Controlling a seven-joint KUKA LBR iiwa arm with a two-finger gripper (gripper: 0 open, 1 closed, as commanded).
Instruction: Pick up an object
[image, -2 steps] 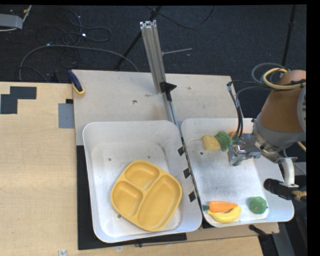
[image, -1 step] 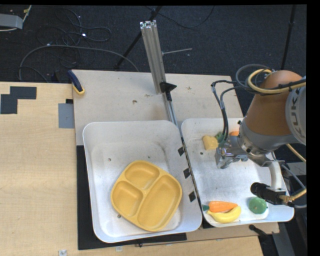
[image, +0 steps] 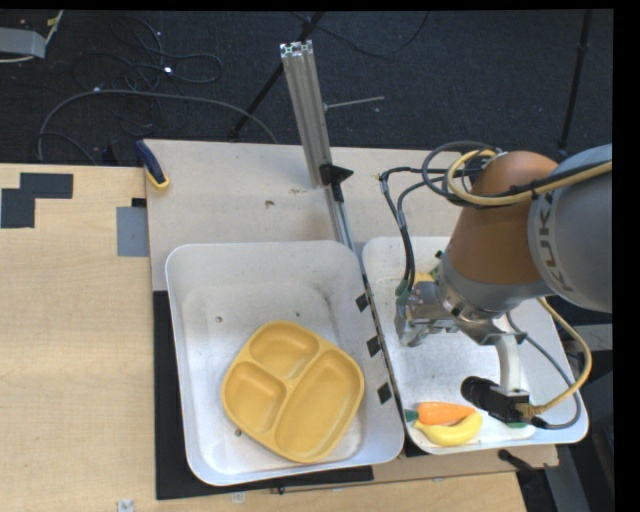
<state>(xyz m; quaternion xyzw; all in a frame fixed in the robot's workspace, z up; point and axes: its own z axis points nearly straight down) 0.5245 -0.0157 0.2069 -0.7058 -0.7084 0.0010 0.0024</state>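
- Orange object (image: 443, 411), carrot-like, lies at the near edge of the right bin (image: 435, 375), apart from the gripper (image: 413, 332).
- The gripper hangs low over that bin's middle, close to its left wall. Whether it is spread or pressed together cannot be told, and nothing shows held in it.
- A yellow object (image: 455, 432) touches the orange one, just in front of it.
- Likely risk: the pair sits tight against the bin's rim, so a descent could strike the wall or nudge both aside.
- The left bin (image: 215, 290) holds a yellow divided plate (image: 292, 390), well apart.
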